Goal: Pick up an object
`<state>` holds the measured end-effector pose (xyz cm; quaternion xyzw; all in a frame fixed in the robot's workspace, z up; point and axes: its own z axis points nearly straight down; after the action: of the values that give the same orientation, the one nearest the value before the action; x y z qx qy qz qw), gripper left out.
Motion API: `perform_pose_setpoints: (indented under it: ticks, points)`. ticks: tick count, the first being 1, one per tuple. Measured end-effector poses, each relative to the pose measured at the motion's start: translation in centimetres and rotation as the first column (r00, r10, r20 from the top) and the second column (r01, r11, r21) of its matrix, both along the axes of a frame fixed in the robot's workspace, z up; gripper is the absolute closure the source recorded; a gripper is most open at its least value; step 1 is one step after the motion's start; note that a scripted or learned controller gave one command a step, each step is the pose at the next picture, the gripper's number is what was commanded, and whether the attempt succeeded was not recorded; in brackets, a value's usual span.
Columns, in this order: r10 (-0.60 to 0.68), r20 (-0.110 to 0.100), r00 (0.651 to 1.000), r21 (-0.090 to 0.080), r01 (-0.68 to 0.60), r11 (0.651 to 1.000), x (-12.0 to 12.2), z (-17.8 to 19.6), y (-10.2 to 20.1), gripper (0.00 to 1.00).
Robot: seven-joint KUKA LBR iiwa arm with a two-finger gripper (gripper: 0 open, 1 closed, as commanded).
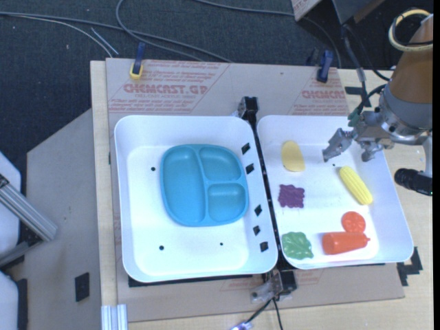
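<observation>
Yellow plastic catches our eye first: a toy corn cob (pixel 356 185) lies slantwise near the right edge of the right bin (pixel 392 253), and a paler yellow piece (pixel 293 156), perhaps a lemon or a squash, sits toward that bin's far-left corner. Our gripper (pixel 352 146) hovers over the far side of the same bin, between those two pieces and a little nearer the corn. Its two fingers look spread, one toward the left and one toward the right, with nothing between them.

Also in the right bin we see a purple grape bunch (pixel 291 196) near the left wall, a green leafy piece (pixel 297 245) at the near-left corner, and an orange-red carrot-like piece (pixel 344 243) touching a red round one (pixel 353 221) near the near-right corner. The left bin (pixel 134 184) carries a blue divided tray (pixel 204 183).

We judge the corn the sensible target, since it lies close by and apart from its neighbours. To do this well, we should turn the wrist so the fingers straddle the cob across its narrow width, centre over its middle, descend until the tips are near the bin floor, then close and lift straight up. The bin's right wall is near, so the outer finger needs room.
</observation>
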<state>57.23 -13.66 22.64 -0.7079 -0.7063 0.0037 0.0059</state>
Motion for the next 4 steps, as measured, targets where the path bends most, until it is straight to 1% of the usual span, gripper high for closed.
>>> perform_pose_setpoints:
  ticks: [1,2,3,4]
  points:
    - [0.003,0.012,1.000,-0.002,-0.003,1.000,0.3,0.7,0.0,0.00]
    - [0.002,0.007,1.000,-0.001,-0.002,1.000,1.0,-4.8,-0.6,0.00]
    - [0.003,0.006,1.000,0.000,-0.003,1.000,0.8,-10.5,0.5,0.00]
    - [0.002,0.008,1.000,-0.001,-0.002,1.000,0.8,-14.4,0.5,0.00]
